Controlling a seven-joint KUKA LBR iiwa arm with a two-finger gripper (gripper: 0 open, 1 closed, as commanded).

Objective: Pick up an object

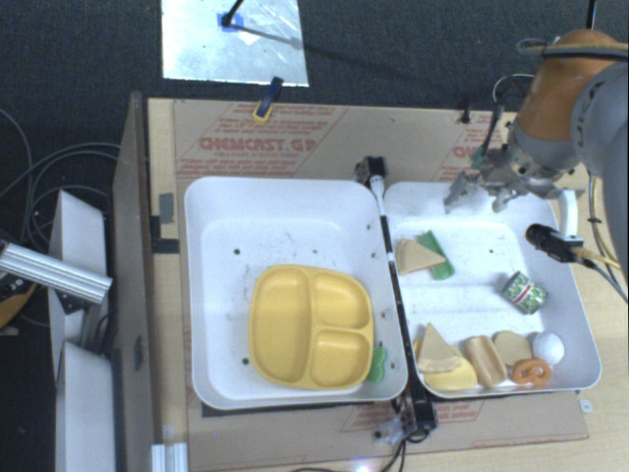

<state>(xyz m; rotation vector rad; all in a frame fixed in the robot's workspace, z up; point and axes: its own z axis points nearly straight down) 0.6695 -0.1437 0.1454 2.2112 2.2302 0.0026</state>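
Observation:
My gripper (479,198) hangs over the back edge of the right bin (472,226), its two fingers spread apart with nothing between them, so it is open. The bin below holds several toy foods. A tan sandwich wedge (417,256) lies beside a green piece (435,260) at the bin's left side, in front of and left of the gripper. A small green and white can (525,292) lies toward the right. Along the front edge sit a yellow wedge (438,354), a bread roll (483,360), a white egg (547,346) and an orange pretzel (531,371).
The left bin (226,224) holds a yellow divided plate (310,324) with a small green item (378,363) at its right edge. A black clamp (372,171) sits where the bins meet at the back. A black fitting (546,241) juts over the right bin's right rim.

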